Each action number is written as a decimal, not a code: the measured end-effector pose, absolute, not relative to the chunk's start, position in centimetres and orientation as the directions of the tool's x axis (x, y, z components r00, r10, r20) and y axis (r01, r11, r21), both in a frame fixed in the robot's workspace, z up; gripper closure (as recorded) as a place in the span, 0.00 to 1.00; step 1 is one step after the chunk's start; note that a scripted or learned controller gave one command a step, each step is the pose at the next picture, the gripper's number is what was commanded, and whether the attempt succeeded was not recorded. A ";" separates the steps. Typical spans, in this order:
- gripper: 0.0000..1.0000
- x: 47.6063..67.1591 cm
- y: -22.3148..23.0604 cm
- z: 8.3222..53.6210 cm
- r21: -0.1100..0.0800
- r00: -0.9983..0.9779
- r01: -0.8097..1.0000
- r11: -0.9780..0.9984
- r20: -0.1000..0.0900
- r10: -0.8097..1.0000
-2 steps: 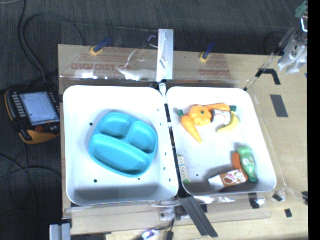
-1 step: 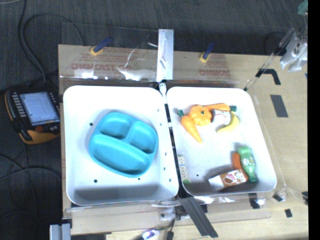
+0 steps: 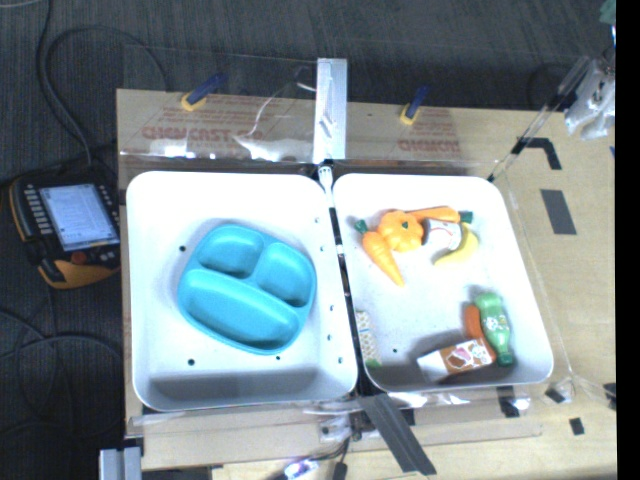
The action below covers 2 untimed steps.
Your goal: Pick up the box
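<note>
Two white bins side by side: the box [image 3: 457, 358] lies near the front edge of the right bin [image 3: 520, 258], just beside a green bottle [image 3: 493, 326]. Left bin [image 3: 150, 268] holds a blue tray [image 3: 248, 286]. Gripper state: cannot tell.

Box [image 3: 457, 358] lying flat in right bin [image 3: 520, 258], near front edge, touching green bottle [image 3: 493, 326] w/ orange item just beside it. Carrot [image 3: 383, 253], orange toy [image 3: 403, 230] & banana [image 3: 455, 248] sitting clustered toward back. Blue divided tray [image 3: 247, 286] resting in left bin [image 3: 150, 268]
</note>
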<state>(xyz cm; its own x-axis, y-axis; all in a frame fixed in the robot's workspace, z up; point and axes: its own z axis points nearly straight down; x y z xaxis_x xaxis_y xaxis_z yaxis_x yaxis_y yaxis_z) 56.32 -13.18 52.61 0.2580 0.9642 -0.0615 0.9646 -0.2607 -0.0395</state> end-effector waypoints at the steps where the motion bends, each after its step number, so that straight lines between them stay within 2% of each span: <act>1: 1.00 56.5 -13.2 53.4 -0.042 0.258 0.964 -0.261 -0.066 0.964; 2: 1.00 56.6 -13.2 54.1 -0.045 0.258 0.964 -0.261 -0.071 0.964</act>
<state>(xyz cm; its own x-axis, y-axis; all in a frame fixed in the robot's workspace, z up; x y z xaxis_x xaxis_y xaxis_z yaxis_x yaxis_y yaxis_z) 56.62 -13.20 54.15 0.2579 0.9635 -0.0712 0.9642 -0.2614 -0.0452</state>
